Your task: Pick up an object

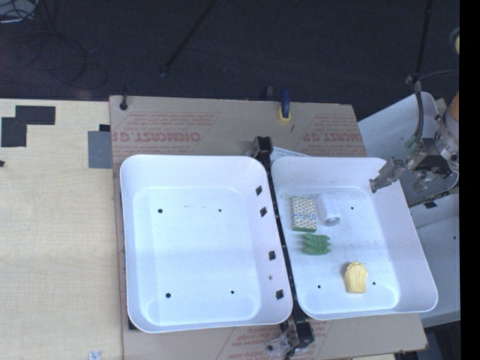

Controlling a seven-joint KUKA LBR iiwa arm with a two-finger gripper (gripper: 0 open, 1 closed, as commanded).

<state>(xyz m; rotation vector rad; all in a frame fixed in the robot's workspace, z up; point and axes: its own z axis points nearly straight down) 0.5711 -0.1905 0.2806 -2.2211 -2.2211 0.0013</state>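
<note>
Object: yellow lumpy toy (pixel 356 277), below-left of the gripper (pixel 386 177), in the right bin (pixel 416 265).
Nearby: checkered block (pixel 303 212), green piece (pixel 316 244), clear cup (pixel 328 210).
Gripper: grip state unclear, hovering at the bin's upper right rim.

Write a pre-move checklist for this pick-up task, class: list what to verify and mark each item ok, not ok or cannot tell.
1. Objects available in the right bin: ok; yellow object, green object, checkered packet and small white object lie there.
2. Targets separated: partly ok; the yellow object lies alone, the packet and white object lie close together.
3. Hand over a target: not ok; it is at the bin's upper right rim.
4. Hand free of any object: ok; nothing seen in it.
5. Finger opening: cannot tell.
</note>
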